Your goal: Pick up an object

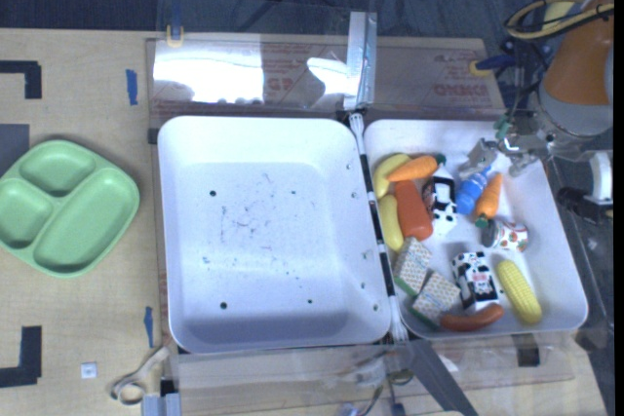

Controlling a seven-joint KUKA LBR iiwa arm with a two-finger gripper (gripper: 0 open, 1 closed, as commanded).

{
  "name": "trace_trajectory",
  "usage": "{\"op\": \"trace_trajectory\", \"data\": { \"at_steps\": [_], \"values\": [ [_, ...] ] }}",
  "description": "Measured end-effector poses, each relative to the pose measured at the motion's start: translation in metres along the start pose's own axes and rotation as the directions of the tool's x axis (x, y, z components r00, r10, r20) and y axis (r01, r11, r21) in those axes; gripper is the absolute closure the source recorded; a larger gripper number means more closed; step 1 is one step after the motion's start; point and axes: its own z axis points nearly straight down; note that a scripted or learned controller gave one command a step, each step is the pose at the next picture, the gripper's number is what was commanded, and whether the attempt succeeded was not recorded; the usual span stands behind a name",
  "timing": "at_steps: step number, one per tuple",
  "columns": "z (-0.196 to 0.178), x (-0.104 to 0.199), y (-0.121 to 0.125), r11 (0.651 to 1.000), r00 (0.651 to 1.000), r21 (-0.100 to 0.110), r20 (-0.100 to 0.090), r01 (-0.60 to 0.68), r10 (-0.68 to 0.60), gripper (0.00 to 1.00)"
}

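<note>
L bin floor bare, wide open from above; R bin packed w/ toys touching, gaps tight btwn them.

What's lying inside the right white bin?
Right white bin holds piled toy food: orange carrot, yellow corn cob, red sausage, black-and-white cow figure. Anything beneath the pile is covered.

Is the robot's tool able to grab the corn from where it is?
Probably yes. The corn lies at the bin's near right corner with nothing on top of it, and the tool sits over the same bin's far side.
</note>
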Motion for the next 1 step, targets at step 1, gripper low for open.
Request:
{"op": "trace_trajectory", "data": {
  "at_steps": [1],
  "values": [
    [0.0491, -0.0233, -0.0222, 1.000, 1.000, -0.006, -0.008, 0.019, -0.019, 0.00]
  ]
}}
